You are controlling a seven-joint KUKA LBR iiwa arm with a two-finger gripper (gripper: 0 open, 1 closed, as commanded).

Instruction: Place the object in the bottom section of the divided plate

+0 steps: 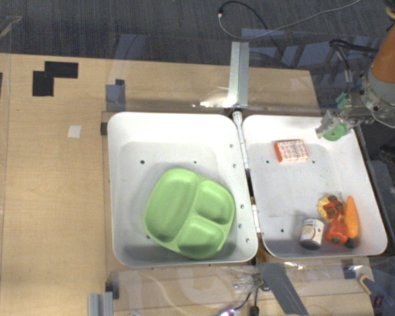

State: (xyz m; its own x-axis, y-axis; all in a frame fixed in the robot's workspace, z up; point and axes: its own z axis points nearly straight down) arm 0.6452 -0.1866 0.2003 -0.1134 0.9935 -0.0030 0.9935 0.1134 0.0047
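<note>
**Me:** Green plate (189, 212) sits in the left bin (128, 143), three sections, tilted a bit. Which obj I'm meant to move isn't fixed, but the candidates are all in the right bin (372, 176): red-white box (291, 151) near the back, w/ a small can (311, 234), a carrot (351, 217) and other toy food (332, 208) bunched at the front right corner.

**You:** And your claw?

**Me:** Claw (332, 128) hangs over the right bin's back right edge, apart from everything. Nothing between the fingers that I can see; spread or clenched, can't tell at this res.

**You:** So what step?

**Me:** I'd say pre-grasp, nothing picked yet. Next: drop onto one item, prob the box since it's nearest, grip, then carry across the divider to the plate's bottom section.
</note>
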